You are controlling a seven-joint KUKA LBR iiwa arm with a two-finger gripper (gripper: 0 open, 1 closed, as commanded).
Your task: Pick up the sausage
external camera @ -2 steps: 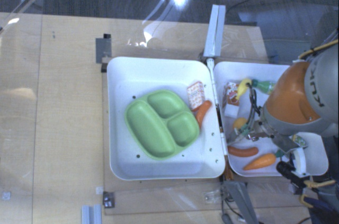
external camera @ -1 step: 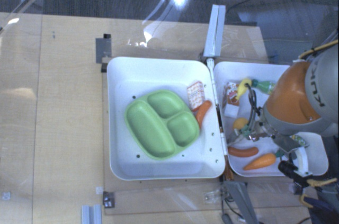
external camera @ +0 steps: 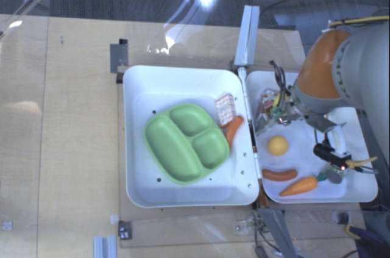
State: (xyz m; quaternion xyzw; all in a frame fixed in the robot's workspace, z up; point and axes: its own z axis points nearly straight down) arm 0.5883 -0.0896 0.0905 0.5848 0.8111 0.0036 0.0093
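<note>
**Sausage lies low in the right bin, tool hangs farther back**

Starting at the left: bare table (external camera: 61, 129), nothing of note. Then the left bin (external camera: 137, 189), with most of its floor given over to a green divided plate (external camera: 186, 142) lying at a slant. Tucked between the plate and the bin's right wall are a small red-and-white packet (external camera: 225, 107) and an orange carrot (external camera: 233, 127), the carrot resting against the plate's rim. None of that concerns this job, I'd say.

Across the shared wall is the right bin (external camera: 365, 193). In its far left corner sits a crumpled wrapper (external camera: 268, 99). Just beside it hovers the tool (external camera: 277, 116), and whether it is apart or together I cannot tell, because it's a tangle of metal and cable from this angle. I see nothing held in it. Below that lies a yellow ball (external camera: 278, 145), loose on the floor.

And here's the target: the sausage (external camera: 280, 175). It lies flat and nearly crosswise, close to the near wall, with its left end near the bin's left wall. A second carrot (external camera: 298, 186) lies just beside it on the near right, close or touching, hard to say.

Room to work? Open floor shows between ball and sausage, so a descent from above looks free. The near wall and that carrot are the tight side. My read is that the arm (external camera: 353, 74) needs to shift toward the near wall and drop, closing across the sausage's short width.
</note>
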